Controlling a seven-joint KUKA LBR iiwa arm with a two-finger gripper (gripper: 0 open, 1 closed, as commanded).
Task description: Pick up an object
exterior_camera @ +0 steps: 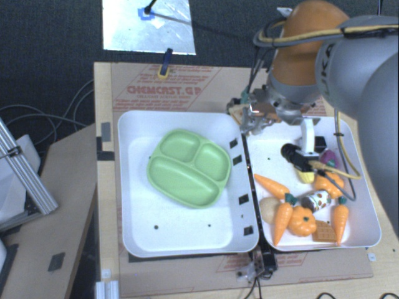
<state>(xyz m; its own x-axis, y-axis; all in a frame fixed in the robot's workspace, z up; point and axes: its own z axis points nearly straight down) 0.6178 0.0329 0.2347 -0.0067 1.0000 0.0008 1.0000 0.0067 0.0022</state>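
Two shallow white bins sit side by side on the bench (181,87). The left bin (138,226) carries a green divided plate (189,167) lying near its middle. The right bin (272,147) carries a heap of toy food toward its near and right edges: several orange carrots (272,185), a small pumpkin (302,222), a pale potato (267,208) and a tan cracker (324,232) by the near edge. The gripper (252,116) hangs over the right bin's far left corner, beside the wall between the bins and apart from the heap; whether it is spread or closed cannot be told.
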